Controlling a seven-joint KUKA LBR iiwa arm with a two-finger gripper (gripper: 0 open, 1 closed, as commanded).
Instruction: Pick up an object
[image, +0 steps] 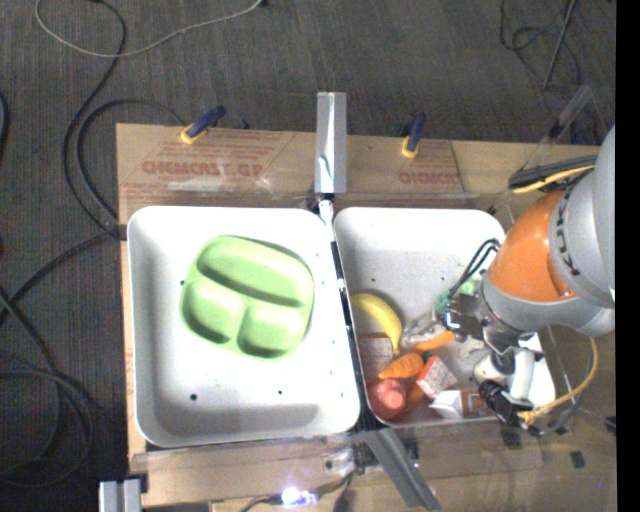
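Observation:
The right bin (420, 240) holds a small pile near its front left corner. In it are a yellow banana (380, 315), an orange carrot (402, 366), a red round fruit (389, 396) and a small red and white packet (434, 377). My gripper (446, 322) is low in this bin, just right of the banana and above the carrot, beside a thin orange piece (436, 342). The arm's orange band (528, 265) hides the bin's right side. Nothing is clearly seen in the gripper's grasp.
The left bin (160, 400) holds one large lumpy green object (248, 295) in its upper middle. A metal divider post (330, 140) stands between the bins at the back. Two clamps (203, 123) pin the cardboard base. Cables lie on the floor at the left.

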